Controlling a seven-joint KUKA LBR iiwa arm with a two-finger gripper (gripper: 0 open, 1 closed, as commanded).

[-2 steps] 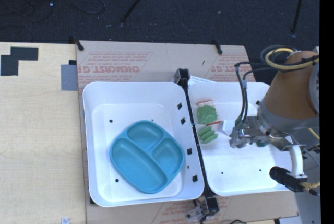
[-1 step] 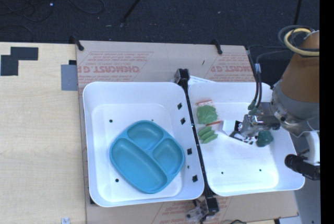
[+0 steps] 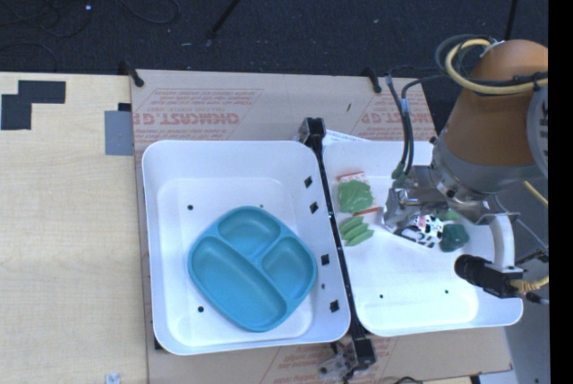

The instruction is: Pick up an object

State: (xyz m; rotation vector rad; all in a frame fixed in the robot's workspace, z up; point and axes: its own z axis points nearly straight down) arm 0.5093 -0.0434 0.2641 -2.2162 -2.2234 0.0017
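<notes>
The arm (image 3: 488, 118) reached in over the right bin (image 3: 421, 302), its gripper (image 3: 410, 214) low among the small objects there — whether it was clenched or released could not be told. A green leafy toy (image 3: 354, 194) and a green pod-like piece (image 3: 356, 233) lay just left of it; a black-and-white object (image 3: 430, 230) and a dark green lump (image 3: 454, 237) sat beside it. The left bin (image 3: 179, 167) held a blue divided plate (image 3: 252, 268).

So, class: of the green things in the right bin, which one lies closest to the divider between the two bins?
The long green pods, lying just right of the divider; the leafy green piece sits slightly farther right, the dark green lump far right.
</notes>
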